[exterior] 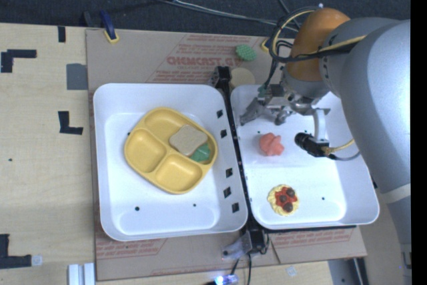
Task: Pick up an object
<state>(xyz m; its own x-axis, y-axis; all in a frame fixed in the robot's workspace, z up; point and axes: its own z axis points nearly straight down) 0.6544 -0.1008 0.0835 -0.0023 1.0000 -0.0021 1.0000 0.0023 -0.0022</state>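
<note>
Cardboard-covered bench [193, 57] is carrying two white bins. Claw [267, 111] is hanging over the right bin [353, 203], fingers spread, gripping nothing. Pink toy [271, 144] is sitting just at its 6 o'clock, looking light and squishy, so I'd be pinching it across the middle.

overhead fixed camera, slanted, bins [107, 163] below

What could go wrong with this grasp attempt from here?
The gripper hovers near the right bin's upper left wall, up and left of the pink toy; descending here may miss it or hit the divider. The small pizza toy looks flat and may slip from a pinch.
</note>
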